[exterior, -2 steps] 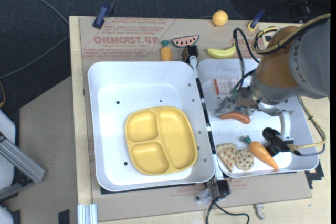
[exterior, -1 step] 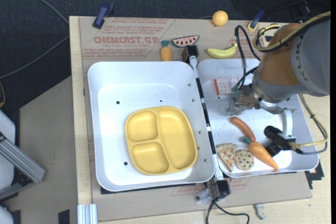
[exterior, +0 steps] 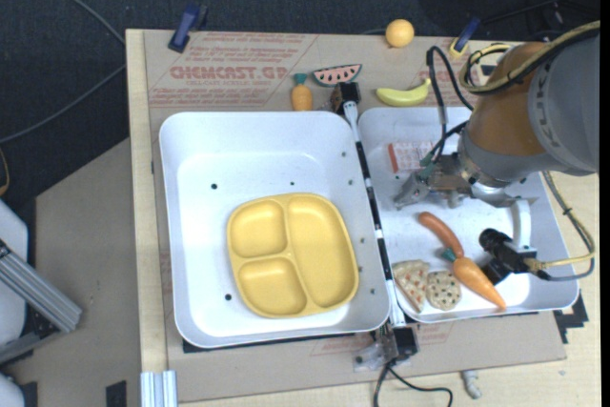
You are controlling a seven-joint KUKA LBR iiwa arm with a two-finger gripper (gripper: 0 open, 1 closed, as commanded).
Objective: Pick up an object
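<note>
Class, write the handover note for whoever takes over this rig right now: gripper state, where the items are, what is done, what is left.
Gripper: low in the right bin, near its left wall; nothing visibly between its fingers, open or shut unclear.
Right bin: sausage, carrot, pizza slice and cookie toward the front.
Left bin: yellow divided plate.
On the bench behind the bins: banana, watermelon slice, small orange carrot, yellow ball.
Done: arm has reached into the right bin.
Left: grasp and lift one object.
</note>
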